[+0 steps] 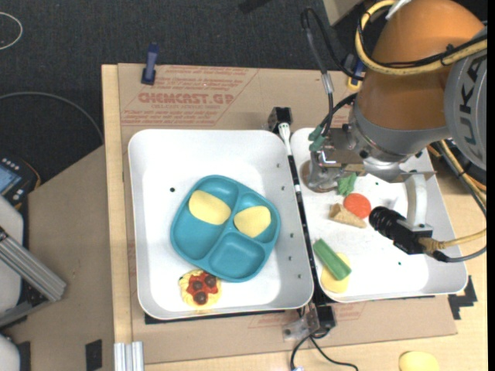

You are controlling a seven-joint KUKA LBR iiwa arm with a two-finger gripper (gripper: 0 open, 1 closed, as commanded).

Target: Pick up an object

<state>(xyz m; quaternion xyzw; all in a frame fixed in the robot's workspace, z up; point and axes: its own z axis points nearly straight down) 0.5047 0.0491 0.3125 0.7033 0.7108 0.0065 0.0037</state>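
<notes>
My gripper [319,172] hangs low over the far left part of the right bin [433,284], close to the divider. Just right of it lies a small green piece [346,182]. A red-orange tomato-like toy [357,204] sits a little nearer the front, with a tan wedge [347,216] touching it. A green stick [331,259] rests on a yellow disc [334,281] at the bin's front left. The big orange wrist hides the bin's back.
The left bin [151,207] bears a blue divided plate [220,250] with two yellow pieces [209,206] in its back compartments. A small pizza toy [199,287] lies at that bin's front. The raised divider runs between the bins.
</notes>
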